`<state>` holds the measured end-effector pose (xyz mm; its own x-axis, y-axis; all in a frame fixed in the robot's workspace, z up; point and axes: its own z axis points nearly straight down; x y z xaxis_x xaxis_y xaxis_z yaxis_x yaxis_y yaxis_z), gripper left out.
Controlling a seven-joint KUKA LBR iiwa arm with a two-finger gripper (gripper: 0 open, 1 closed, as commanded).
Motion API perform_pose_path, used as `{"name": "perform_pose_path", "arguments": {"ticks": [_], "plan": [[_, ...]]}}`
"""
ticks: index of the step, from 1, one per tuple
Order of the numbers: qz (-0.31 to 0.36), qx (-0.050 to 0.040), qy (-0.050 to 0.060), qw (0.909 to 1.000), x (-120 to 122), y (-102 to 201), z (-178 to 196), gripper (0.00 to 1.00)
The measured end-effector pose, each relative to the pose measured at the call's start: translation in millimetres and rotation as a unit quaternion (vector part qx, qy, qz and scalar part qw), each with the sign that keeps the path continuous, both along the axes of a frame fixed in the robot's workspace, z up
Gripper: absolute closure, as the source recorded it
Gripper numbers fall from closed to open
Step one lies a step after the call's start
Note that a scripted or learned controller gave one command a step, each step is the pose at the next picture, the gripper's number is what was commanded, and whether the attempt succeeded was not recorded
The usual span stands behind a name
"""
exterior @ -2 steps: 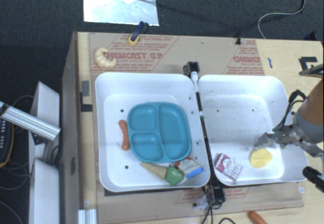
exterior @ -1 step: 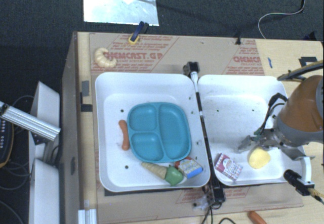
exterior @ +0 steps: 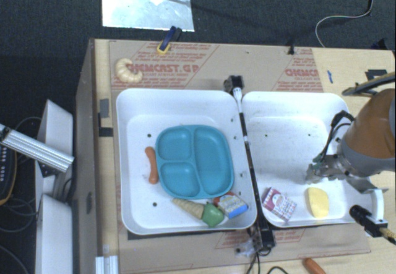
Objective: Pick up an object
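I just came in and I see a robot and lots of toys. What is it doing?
A robot arm is reaching in from the right over the right bin, trying to pick something up. Its gripper hangs low just above a yellow block, with a red and white packet lying nearby. It has nothing in its grip yet. The left bin has a blue divided plate, an orange toy sausage, and a few small toys near the front corner.

Open floor across the right bin [exterior: 291,112], yellow block [exterior: 318,202] and red-white packet [exterior: 279,204] crowding its near edge.
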<state>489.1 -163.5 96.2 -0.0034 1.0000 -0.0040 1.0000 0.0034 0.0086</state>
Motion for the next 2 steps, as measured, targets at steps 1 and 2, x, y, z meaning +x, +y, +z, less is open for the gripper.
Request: {"name": "perform_pose_path", "arguments": {"ticks": [1,2], "plan": [[0.0,0.0026,0.002,1.0,76.6,82.9,89.1,1.0],[0.0,0.0019,0.003,1.0,75.7,81.6,88.4,0.0]]}}
